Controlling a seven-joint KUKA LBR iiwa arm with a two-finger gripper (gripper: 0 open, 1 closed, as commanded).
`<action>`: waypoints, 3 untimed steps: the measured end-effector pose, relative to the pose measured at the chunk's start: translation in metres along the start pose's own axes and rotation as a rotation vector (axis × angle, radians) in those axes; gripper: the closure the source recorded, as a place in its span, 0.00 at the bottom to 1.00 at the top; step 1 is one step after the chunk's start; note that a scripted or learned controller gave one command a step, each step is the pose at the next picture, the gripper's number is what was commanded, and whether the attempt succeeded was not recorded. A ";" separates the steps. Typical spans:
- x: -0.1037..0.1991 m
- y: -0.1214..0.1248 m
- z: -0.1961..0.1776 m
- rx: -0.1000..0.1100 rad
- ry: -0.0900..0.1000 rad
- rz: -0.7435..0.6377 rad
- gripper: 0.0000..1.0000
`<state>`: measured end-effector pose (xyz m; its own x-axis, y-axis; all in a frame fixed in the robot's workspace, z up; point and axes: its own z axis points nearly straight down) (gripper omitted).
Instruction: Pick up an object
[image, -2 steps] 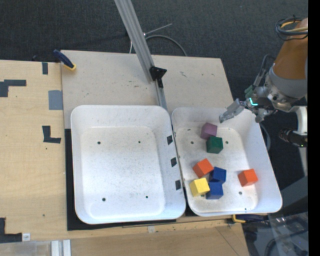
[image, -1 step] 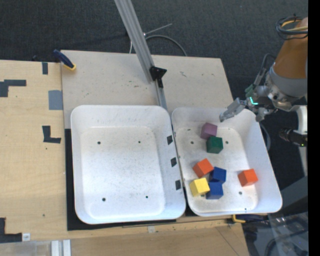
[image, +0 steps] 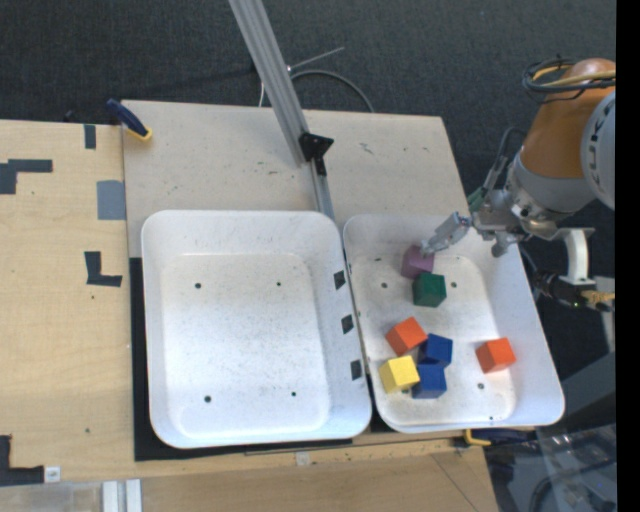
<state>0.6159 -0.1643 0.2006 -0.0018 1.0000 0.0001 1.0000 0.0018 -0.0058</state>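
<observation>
Nothing is lifted yet. The gripper (image: 446, 234) is seen at twelve o'clock in the right bin (image: 530, 400), just above the mauve block (image: 417, 262); whether its fingers are apart cannot be told. The grasp remains to be made. Small matte cubes lie on speckled white plastic.

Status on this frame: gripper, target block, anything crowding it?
Gripper low over right bin, far end. Tip at purple block, no grasp seen. Green block right beside purple.

Fixed overhead camera, slanted down, both bins (image: 345, 240) in frame
</observation>
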 end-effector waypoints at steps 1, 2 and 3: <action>-0.005 -0.003 0.046 0.001 0.000 0.001 0.00; -0.001 -0.013 0.096 0.000 0.000 0.000 0.00; 0.000 -0.012 0.083 -0.003 0.000 -0.001 1.00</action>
<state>0.6038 -0.1648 0.1174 -0.0026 1.0000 0.0002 1.0000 0.0026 -0.0027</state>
